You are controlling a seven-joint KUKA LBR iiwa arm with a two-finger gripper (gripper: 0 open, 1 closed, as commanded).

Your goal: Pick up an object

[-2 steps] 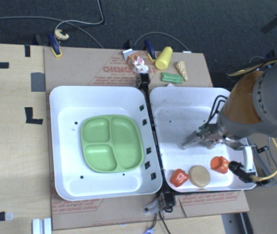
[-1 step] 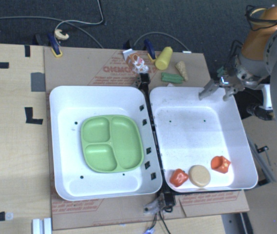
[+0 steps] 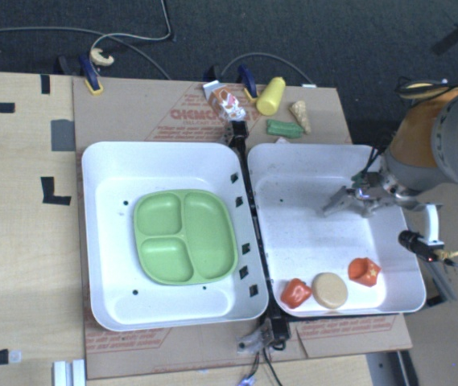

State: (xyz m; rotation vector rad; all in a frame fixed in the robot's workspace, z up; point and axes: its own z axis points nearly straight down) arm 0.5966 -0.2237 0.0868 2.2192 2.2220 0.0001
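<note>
Both bins, the right bin beneath the end effector and the left bin beyond it, look like smooth, slightly glossy white plastic. The green divided plate seems matt plastic. Brown printed cardboard lies under the bins on the pale wood-look bench. The end effector appears dull grey metal.

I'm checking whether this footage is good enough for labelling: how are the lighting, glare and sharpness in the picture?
Camera view: lighting is even and soft, with faint shadows under the green plate; the white bins look bright, with little surface detail; the whole frame is slightly soft, so the gripper and the small items by the right bin's near edge, like the red piece, lack fine detail.
</note>
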